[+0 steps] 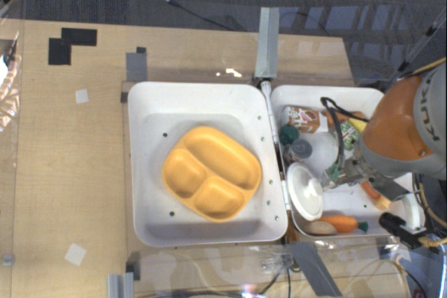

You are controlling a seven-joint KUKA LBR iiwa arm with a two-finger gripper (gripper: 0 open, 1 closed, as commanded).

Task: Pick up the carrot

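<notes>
The carrot (340,223) is orange with a green stub at its right end. It lies flat along the near wall of the right bin (349,95). My gripper (334,176) hangs over the middle of that bin, just right of a white bowl (305,190) and some way behind the carrot. It is apart from the carrot. The grey arm with its orange band (398,128) covers the bin's right side.
A beige rounded item (319,227) touches the carrot's left end. A short orange piece (373,195) lies right of the gripper. A labelled bottle (304,118), a green item (289,135) and a grey cap (302,149) sit at back left. The left bin (147,150) holds a yellow divided plate (211,172).
</notes>
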